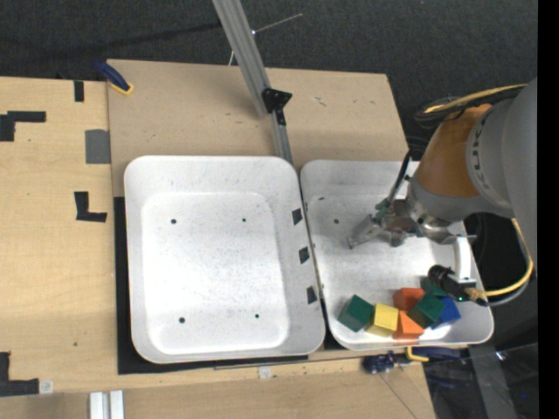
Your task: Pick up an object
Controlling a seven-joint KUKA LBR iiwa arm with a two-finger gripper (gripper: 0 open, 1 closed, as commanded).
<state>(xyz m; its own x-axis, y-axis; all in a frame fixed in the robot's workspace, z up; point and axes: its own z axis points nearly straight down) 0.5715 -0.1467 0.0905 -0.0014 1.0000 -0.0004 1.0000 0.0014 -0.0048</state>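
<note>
While gripper [362,234] hangs over bare middle of right bin [349,177], you remain at approach step. Fingers look spread, nothing between them. Blocks [397,314] cluster at bin's near edge, apart from gripper. Your next move: shift toward cluster, descend, close.

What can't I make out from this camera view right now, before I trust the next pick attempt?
- Gripper: fingertips too small and blurred against the right bin to tell their state.
- Block pile: blocks overlap, so the count and the lower ones' shapes are hidden.
- Blue block: mostly covered by the dark green one.
</note>
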